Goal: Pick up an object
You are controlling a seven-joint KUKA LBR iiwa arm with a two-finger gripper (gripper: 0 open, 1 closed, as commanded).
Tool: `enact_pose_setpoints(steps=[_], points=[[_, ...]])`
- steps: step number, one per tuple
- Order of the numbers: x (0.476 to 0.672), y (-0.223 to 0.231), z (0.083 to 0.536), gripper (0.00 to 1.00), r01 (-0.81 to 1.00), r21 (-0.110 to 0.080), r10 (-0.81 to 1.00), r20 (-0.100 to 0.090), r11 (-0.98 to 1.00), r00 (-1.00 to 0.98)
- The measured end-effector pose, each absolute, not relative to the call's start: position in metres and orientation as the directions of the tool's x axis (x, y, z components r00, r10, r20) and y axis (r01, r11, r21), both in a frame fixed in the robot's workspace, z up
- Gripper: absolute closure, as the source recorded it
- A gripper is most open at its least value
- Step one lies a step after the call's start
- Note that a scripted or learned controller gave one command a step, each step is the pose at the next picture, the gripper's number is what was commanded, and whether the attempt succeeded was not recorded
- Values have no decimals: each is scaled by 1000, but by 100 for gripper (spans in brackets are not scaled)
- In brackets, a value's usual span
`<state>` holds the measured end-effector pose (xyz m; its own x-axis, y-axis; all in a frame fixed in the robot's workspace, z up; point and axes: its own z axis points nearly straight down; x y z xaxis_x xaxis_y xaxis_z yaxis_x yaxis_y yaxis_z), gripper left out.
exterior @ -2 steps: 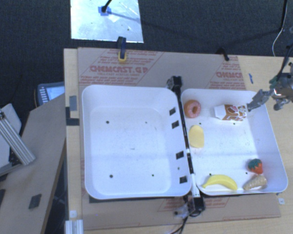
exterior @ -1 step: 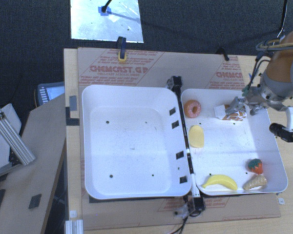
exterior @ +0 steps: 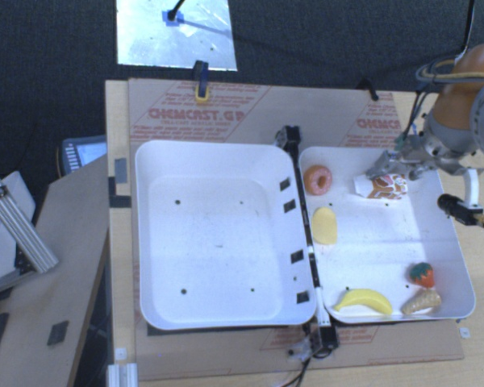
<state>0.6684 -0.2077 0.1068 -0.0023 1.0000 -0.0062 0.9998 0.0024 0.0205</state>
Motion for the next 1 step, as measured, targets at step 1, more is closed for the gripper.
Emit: enact_pose_setpoints(steps=[1], points=[[671,-209,119,100,1000,30,1000,-11,7,-7]])
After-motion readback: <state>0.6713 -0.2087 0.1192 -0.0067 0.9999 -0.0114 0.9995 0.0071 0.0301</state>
